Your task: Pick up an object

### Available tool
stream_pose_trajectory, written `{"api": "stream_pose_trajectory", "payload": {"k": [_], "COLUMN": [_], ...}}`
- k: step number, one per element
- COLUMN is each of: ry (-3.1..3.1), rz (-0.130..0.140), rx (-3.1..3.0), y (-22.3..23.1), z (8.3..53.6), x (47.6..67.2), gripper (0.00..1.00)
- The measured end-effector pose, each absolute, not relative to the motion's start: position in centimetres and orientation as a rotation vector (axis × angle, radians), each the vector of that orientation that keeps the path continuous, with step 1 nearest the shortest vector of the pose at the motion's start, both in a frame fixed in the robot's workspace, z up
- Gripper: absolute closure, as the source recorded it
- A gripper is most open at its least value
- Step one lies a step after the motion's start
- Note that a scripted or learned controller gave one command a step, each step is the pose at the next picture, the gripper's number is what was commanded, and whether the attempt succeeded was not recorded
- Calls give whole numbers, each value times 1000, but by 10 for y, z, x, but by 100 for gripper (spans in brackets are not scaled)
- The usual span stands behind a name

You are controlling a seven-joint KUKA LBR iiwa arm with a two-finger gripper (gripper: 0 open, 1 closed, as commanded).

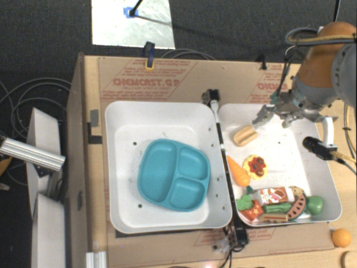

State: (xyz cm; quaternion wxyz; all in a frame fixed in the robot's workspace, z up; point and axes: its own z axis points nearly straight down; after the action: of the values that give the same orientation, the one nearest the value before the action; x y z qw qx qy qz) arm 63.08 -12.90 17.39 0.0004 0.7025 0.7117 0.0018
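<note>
Hovering over the right bin (334, 197), claw (274, 116) spread open, bread roll (244, 135) just beside its left fingertip

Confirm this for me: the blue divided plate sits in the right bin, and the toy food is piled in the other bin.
Not quite. The camera view shows the blue divided plate in the left bin, not the right one. The toy food, such as the carrot and bread roll, lies in the right bin.
</note>
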Motion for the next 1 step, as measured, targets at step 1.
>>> {"api": "stream_pose_trajectory", "payload": {"k": [1], "ry": [2232], "rz": [0], "rx": [2213], "y": [-103], "z": [79], "x": [669], "gripper": [0]}}
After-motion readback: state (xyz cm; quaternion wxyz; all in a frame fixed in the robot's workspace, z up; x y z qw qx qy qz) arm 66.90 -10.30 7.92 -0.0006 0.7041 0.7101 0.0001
